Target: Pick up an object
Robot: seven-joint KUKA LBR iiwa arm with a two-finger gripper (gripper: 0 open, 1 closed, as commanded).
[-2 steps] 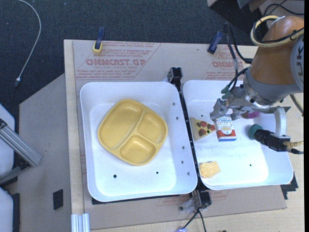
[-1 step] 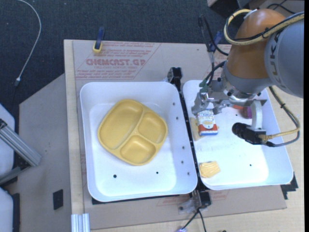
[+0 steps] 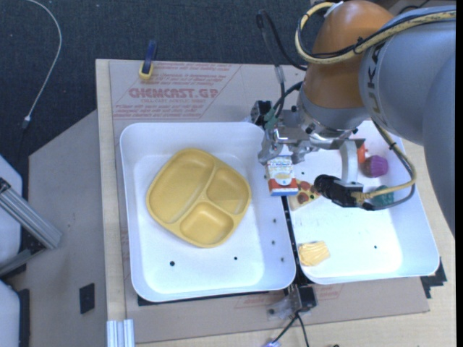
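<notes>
Hand (image 3: 281, 152) sits over a small carton (image 3: 281, 176) at the bins' dividing edge, nine o'clock side of the right bin (image 3: 405, 262). Grip state cannot be told. Step: grasping; next, lift straight up.

The arm (image 3: 405, 56) hides much of the right bin (image 3: 376, 259).

"CHEMCAST GP" printed red on brown board (image 3: 177, 92) behind bins.
</notes>
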